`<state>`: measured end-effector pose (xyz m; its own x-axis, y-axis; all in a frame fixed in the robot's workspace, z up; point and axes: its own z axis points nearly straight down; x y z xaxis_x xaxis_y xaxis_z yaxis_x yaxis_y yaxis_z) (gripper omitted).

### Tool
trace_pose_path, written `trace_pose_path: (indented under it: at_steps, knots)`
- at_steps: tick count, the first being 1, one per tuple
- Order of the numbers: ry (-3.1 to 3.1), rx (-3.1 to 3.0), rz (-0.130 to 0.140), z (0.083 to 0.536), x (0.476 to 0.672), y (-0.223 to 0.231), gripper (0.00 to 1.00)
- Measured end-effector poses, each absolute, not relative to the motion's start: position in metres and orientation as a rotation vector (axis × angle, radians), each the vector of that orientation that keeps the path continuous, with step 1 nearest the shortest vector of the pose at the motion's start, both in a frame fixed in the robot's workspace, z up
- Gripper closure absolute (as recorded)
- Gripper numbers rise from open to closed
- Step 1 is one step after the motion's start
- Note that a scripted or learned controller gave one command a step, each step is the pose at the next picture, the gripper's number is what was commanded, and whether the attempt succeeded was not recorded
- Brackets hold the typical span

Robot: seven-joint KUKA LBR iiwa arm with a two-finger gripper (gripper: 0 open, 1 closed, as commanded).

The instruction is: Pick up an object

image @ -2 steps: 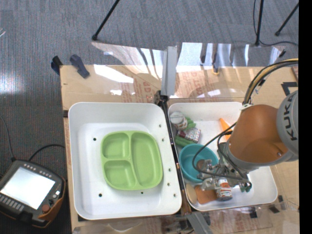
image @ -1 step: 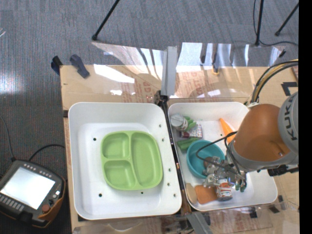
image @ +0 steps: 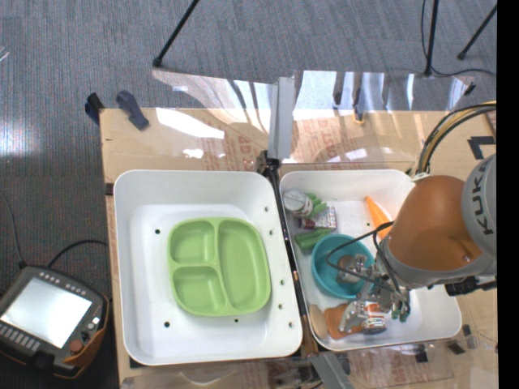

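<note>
Reaching in from the right, the arm point(image: 438, 229) hangs over the right bin point(image: 430, 327), its orange band hiding much of that bin's right half. The gripper point(image: 375, 302) sits low near the bin's near edge, tangled visually with a small cluttered object point(image: 363, 321); whether it is apart or clamped cannot be told. Just left lies a teal bowl point(image: 334, 267), partly covered. An orange carrot-like piece point(image: 376, 210) pokes out beyond the wrist. The left bin point(image: 138, 217) bears a green divided plate point(image: 219, 266)
</note>
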<state>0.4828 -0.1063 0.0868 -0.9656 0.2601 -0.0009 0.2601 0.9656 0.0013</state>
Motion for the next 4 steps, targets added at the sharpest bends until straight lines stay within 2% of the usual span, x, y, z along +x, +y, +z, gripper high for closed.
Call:
trace_pose_path:
  at_steps: [1, 2, 3, 4]
  knots:
    - [3.145, 0.406, -0.004, 0.086, 0.596, -0.098, 0.00]
    - [3.128, 0.397, -0.005, 0.085, 0.599, -0.088, 0.00]
    - [3.134, 0.255, 0.001, 0.087, 0.492, -0.151, 0.00]
    - [3.134, 0.160, 0.003, 0.088, 0.592, -0.129, 0.00]
